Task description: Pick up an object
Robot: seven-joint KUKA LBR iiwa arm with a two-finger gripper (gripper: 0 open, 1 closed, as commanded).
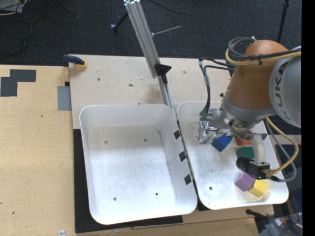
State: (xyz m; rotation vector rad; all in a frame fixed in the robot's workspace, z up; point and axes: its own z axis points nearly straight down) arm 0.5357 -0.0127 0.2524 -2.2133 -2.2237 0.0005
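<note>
A robot gripper (206,132), finger spread impossible to tell, hangs in the right bin (216,191) beside a blue block (222,142), which it could nudge away.

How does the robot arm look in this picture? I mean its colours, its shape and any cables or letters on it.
The arm is rounded and thick: a grey shell with black KUKA letters and a large orange band above the wrist. Grey and black cables loop beside it, and a yellowish one hangs lower. The gripper is small, of bare silvery metal.
</note>
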